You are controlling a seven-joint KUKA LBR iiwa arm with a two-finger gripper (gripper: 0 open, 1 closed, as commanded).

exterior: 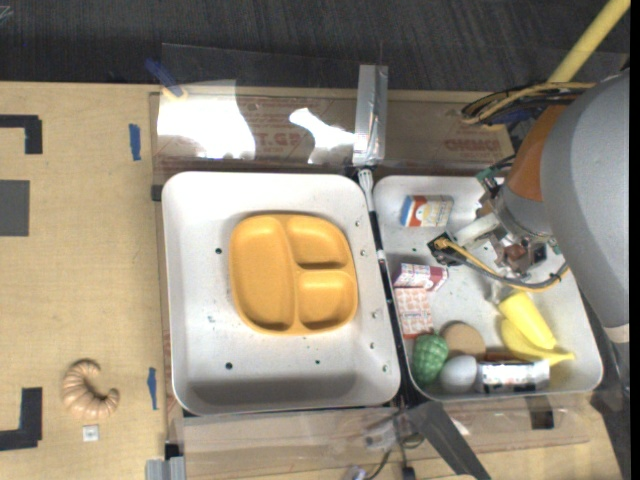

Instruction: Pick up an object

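Note:
My gripper point(514, 256) hangs low over the right bin point(585, 368), in its upper right part, at the end of the grey arm with the orange band. Just below it lies a yellow banana point(527, 325). A small white, red and blue carton point(425, 211) sits to its left at the back of the bin. A red and white packet point(414, 295) lies by the bin's left wall. Along the front are a green ball point(431, 356), a brown round thing point(464, 337), a pale ball point(460, 371) and a black and white tube point(515, 374).
The left bin point(190, 298) holds a yellow divided tray point(293, 272) in its middle. A tan croissant-shaped toy point(90, 388) lies on the bench at the far left, outside the bins. A metal post point(369, 118) stands behind the gap between the bins.

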